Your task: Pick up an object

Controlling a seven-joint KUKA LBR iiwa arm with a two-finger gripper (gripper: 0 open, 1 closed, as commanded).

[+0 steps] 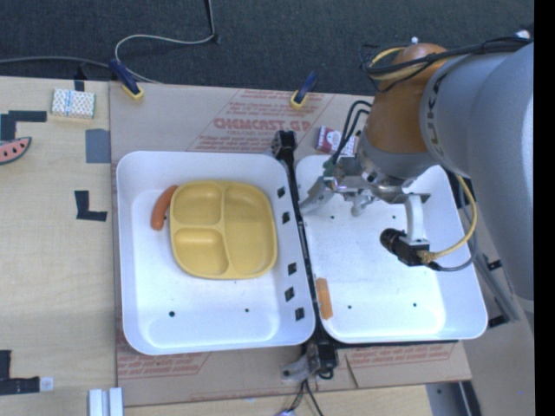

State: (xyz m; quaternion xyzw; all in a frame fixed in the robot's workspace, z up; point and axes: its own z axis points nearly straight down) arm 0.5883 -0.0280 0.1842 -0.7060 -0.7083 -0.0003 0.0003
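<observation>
While nothing is yet lifted, the scene reads from the left like this: the left bin holds a yellow divided plate near its middle, and an orange sausage-shaped piece lies just beside the plate's left rim, touching or nearly touching it, its long axis running roughly up and down the view with a slight lean. Further right, close against the wall the two bins share, a second small orange piece lies in the right bin, near that bin's lower left corner; its long axis also runs up and down the view, along the dividing wall.

Over the upper part of the right bin hangs the pincer, under the arm's orange band. Its metal fingers point toward the left and down, and I cannot tell from this slant whether they are spread or pressed together; nothing can be seen between them.

The relation that matters, as I judge it: the nearer candidate is the small orange piece in the right bin, which lies below and slightly left of the pincer in the view. Because it hugs the wall, closing across its short width, at right angles to the wall, looks tight on the wall side.
</observation>
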